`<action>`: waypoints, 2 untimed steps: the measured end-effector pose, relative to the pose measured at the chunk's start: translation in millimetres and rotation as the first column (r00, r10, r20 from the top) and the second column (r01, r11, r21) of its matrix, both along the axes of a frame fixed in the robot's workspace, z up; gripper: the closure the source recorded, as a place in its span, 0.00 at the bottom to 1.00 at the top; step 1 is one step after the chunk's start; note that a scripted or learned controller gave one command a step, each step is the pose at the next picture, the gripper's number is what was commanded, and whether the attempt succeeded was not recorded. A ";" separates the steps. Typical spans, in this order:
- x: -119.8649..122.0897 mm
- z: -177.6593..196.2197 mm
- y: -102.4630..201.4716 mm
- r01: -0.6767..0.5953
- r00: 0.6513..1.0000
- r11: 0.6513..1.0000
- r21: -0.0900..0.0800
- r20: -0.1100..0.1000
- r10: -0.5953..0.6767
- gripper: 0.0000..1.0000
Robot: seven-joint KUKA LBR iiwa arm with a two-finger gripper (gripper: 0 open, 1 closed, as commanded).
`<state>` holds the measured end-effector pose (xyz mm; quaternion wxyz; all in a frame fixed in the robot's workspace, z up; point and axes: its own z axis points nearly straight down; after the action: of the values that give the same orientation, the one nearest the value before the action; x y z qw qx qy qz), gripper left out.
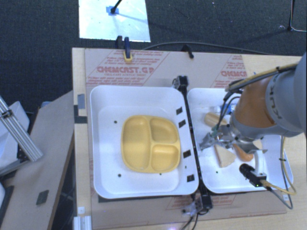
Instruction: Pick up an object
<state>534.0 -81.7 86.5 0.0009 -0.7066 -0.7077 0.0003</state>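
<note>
The arm (268, 104) reaches over the right bin (201, 176), its gripper (224, 143) low among the things lying there, and whether it is wide or closed cannot be told from this slant. A pale tan wedge (224, 156) lies on the bin floor just below the gripper, an orange piece (243, 153) just right of the wedge, and a tan roll (212, 119) above, partly hidden by the arm. The left bin (103, 128) holds a yellow divided plate (151, 143), well apart from the gripper.

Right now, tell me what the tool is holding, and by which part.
Cannot be told: the tool is down among the objects in the right bin, its tips hidden by the arm.
</note>
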 end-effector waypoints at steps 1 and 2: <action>0.8 12.5 -0.4 0.000 1.000 1.000 0.000 0.003 0.000 1.00; -3.2 58.5 -6.1 0.002 1.000 1.000 -0.002 0.006 -0.002 1.00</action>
<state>530.8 -87.8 145.0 -0.0019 -0.7071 -0.7071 -0.0014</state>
